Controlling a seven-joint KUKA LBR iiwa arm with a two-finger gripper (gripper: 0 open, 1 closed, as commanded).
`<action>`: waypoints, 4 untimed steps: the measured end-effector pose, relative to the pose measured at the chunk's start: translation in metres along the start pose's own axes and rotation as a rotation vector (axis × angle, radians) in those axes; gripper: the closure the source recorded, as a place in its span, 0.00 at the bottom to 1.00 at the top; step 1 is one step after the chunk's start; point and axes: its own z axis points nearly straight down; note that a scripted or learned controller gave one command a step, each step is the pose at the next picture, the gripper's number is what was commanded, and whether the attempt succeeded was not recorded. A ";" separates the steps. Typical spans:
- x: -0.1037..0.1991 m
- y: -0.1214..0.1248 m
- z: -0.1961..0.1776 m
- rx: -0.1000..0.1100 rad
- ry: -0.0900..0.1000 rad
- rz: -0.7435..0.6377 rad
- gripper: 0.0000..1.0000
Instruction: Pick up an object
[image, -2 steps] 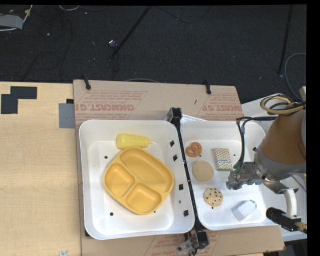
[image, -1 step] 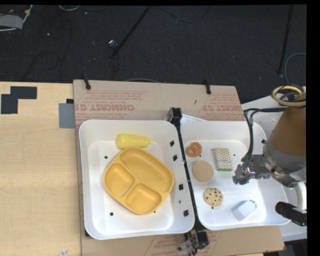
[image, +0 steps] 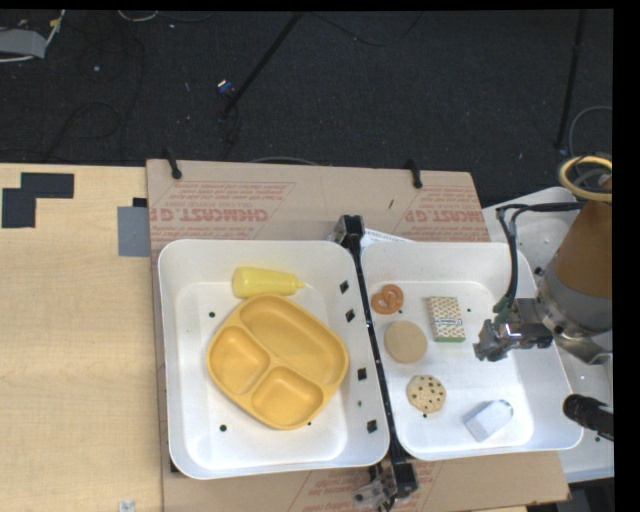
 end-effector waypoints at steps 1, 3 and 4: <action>0.044 0.018 -0.004 0.002 0.002 -0.003 1.00; 0.135 0.037 -0.009 0.003 0.001 -0.003 1.00; 0.188 0.059 0.000 0.003 0.001 -0.003 1.00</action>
